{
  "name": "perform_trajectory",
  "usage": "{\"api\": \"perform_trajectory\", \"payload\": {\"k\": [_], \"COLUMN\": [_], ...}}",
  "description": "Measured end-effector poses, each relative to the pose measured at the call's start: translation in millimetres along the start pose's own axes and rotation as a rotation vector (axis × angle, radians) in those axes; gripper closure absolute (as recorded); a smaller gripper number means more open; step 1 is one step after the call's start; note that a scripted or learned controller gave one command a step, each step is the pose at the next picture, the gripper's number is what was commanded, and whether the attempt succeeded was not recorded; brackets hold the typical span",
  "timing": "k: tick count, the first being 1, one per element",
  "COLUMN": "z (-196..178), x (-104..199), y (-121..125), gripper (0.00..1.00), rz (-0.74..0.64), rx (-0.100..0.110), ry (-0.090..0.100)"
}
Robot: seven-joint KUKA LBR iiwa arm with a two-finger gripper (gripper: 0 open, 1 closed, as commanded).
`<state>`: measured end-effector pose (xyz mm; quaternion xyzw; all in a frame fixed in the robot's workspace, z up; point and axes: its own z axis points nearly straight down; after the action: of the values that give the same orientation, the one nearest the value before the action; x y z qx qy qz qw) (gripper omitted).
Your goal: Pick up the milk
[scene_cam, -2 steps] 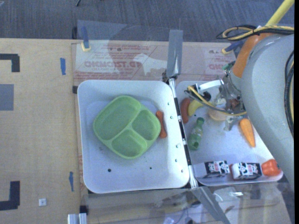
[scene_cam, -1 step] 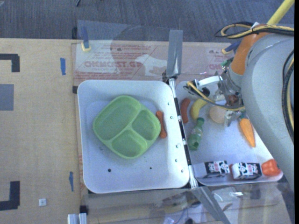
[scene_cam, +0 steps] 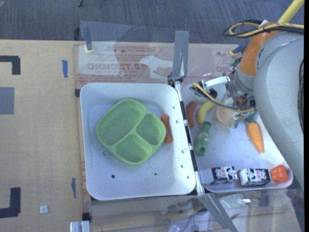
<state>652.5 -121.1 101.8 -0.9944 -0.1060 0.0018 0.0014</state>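
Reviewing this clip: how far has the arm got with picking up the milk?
Nothing looks done yet. Two milk cartons lie against the near wall of the right bin, untouched. The gripper is at the bin's far end, above the banana and a tan round item, well away from the cartons. Left: move over a carton, descend, grasp, lift.

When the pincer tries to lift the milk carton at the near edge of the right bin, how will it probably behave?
The milk carton looks small and boxy, so it is probably light and fairly stiff, though thin walls may dent if squeezed. It lies on its side by the bin's near rim, so it should not roll. A second carton lies close beside it and may get nudged.
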Motion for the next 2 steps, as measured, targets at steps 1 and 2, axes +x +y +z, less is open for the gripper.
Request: {"api": "perform_trajectory", "payload": {"k": [1,2], "z": [-83,-118], "x": [-11,-18], "y": [-37,-57], "gripper": [1.0,1.0], "rz": [0.009,-0.205], "rx": [-0.002,-0.004], "ry": [0.004,0.003]}}
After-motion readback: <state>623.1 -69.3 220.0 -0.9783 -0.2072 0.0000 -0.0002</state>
